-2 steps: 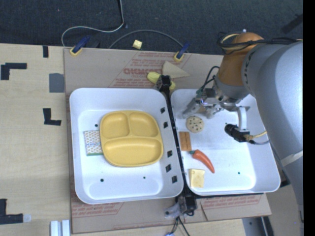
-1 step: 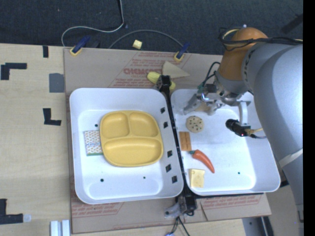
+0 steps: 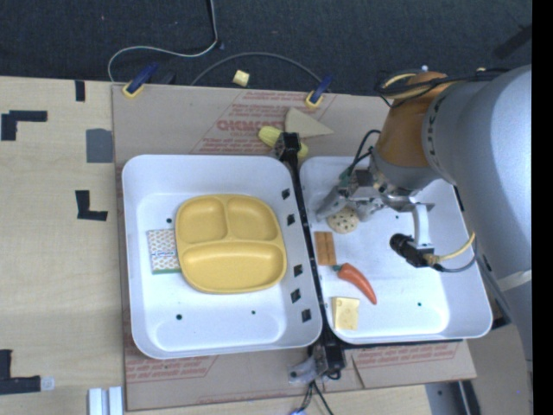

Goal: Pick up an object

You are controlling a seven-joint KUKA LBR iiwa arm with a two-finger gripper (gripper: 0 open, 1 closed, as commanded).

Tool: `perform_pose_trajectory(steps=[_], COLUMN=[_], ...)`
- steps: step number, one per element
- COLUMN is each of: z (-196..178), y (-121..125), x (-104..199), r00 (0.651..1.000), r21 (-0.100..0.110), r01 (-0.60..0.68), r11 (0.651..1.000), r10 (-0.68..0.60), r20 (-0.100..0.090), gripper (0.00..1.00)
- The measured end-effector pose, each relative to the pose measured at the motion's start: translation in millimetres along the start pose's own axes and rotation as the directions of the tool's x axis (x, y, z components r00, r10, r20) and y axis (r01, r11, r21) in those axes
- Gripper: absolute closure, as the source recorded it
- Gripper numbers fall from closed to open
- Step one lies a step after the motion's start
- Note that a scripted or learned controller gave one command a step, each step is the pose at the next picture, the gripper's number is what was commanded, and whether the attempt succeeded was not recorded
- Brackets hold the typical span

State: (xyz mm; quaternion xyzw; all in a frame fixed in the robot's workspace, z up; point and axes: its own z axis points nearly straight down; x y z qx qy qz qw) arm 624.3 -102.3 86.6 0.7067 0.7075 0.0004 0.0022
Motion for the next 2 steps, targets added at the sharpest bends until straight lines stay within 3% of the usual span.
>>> perform_pose_trajectory(steps=[1, 2], z=[-10.0, -103.6], y=[1.4, -26.9], x=[-1.0, 60.9], r00=[1.000, 1.000], r21=[0.000, -0.001], r01=[0.000, 0.006], r11=[1.000, 1.000], r10=[0.000, -0.006], r20=[0.000, -0.005], gripper=[1.00, 1.00])
